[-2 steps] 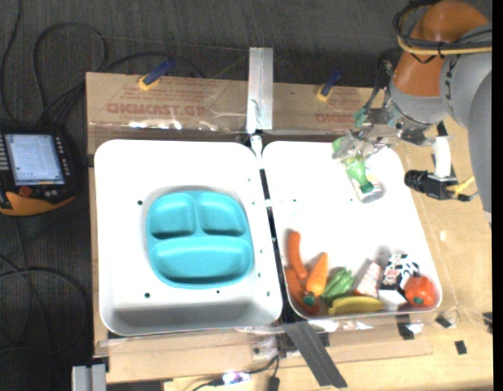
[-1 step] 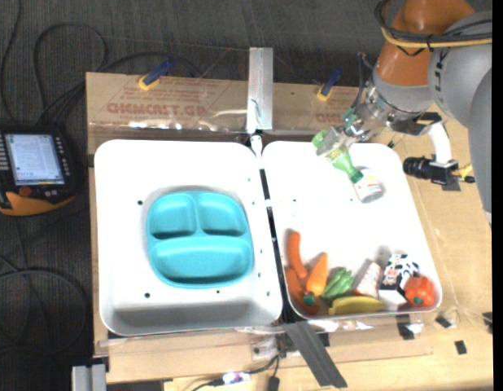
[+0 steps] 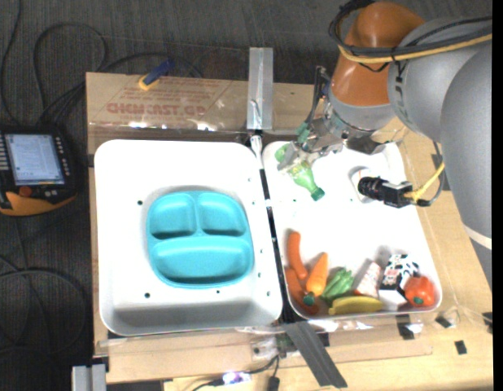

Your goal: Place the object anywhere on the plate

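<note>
The hand [image 3: 304, 147] is hanging over the far left corner of the right bin [image 3: 349, 214], just beside the divide between the two bins. A small green bottle [image 3: 304, 173] is showing right under it, its pale body up among the fingers and its green cap end pointing down toward the near right. The bottle appears to be sitting between the fingers, so the hand is judged to be closed on it, though the clutter of metal there is making the grip hard to read with certainty.

The blue plate [image 3: 200, 239] is lying in the middle of the left bin [image 3: 121, 169], with three compartments facing up. From the hand, the plate is lying to the left and nearer the camera, across the raised rims where the two bins meet. The coming move is therefore turning on a carry leftward and toward the near side, high enough to clear those rims, before any lowering. The bottle's long axis is running at a slant to that path.

The carrots [image 3: 304, 269], banana [image 3: 355, 304] and other toy food are sitting along the near edge of the right bin, well apart from the hand.
</note>
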Robot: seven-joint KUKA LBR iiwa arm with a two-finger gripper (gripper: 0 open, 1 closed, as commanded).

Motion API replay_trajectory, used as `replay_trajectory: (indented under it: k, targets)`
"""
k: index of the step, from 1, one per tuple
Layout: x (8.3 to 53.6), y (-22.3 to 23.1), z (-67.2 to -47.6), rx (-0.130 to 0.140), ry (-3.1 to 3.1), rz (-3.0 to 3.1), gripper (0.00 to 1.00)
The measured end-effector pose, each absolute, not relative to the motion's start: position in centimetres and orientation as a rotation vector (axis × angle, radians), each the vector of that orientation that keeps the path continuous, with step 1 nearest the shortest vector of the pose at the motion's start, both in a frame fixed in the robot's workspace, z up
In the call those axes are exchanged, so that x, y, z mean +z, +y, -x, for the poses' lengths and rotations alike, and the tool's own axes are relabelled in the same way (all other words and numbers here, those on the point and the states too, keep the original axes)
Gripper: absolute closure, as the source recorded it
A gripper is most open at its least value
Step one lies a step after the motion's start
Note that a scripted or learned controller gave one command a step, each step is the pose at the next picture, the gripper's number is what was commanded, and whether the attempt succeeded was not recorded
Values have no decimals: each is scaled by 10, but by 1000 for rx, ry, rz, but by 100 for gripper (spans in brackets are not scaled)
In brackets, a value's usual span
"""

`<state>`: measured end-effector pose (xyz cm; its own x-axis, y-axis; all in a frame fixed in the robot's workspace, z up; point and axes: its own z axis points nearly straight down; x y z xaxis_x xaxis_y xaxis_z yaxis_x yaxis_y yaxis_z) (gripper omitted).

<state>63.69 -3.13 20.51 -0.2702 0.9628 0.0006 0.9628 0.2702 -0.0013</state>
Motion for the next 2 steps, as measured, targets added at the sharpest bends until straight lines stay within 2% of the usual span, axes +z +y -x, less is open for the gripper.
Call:
replay_trajectory:
  k: [1, 2]
  targets:
    - [195, 46, -589, 3, -2533, 1855, 100]
    - [195, 45, -589, 2, -2532, 1856, 0]
